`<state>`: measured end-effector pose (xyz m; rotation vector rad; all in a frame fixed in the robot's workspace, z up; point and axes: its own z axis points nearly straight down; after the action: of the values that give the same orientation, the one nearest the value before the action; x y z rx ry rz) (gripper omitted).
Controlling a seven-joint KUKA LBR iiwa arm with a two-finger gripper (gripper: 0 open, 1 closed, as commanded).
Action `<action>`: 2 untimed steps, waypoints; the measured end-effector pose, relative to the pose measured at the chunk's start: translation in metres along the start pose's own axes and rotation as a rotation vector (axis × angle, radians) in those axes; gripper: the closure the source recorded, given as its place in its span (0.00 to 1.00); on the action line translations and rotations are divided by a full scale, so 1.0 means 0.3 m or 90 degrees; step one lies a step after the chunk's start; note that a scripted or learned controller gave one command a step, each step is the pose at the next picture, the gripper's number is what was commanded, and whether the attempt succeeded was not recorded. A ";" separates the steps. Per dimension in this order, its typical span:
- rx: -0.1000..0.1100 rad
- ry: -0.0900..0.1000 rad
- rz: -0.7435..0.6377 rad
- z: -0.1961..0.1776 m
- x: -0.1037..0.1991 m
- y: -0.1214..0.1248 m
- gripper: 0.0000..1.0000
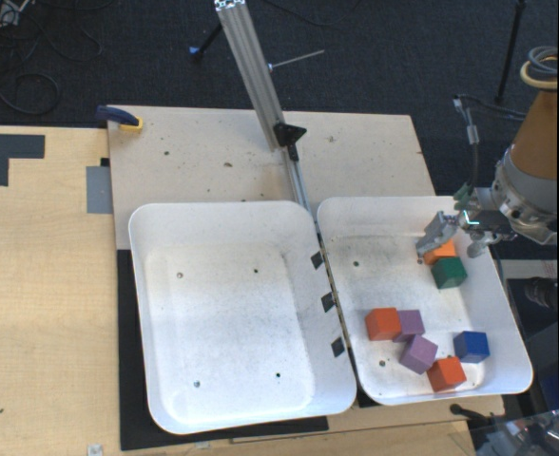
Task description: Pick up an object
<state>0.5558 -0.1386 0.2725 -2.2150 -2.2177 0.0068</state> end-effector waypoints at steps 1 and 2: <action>-0.003 -0.001 0.002 -0.009 -0.004 0.002 0.00; 0.000 0.000 0.001 0.141 0.012 -0.011 0.00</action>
<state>0.5523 -0.1348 0.2303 -2.2177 -2.2160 0.0064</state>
